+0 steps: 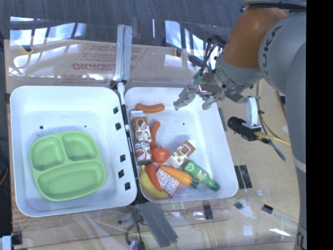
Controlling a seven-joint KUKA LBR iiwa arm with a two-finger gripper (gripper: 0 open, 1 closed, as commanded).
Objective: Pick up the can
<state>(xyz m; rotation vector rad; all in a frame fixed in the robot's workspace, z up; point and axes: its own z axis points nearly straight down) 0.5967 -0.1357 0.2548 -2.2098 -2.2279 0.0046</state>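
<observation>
Claw open, empty, raised.

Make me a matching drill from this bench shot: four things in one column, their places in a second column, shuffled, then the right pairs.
Things:
1. green divided plate
2. sausage
3. green bottle
4. gripper

Places:
A. near the far wall of the right bin, at the top of the pile
B. above the far right part of the right bin, with nothing between its fingers
C. in the left bin
D. at the near right end of the pile in the right bin

Pairs: 1-C, 2-A, 3-D, 4-B
</observation>
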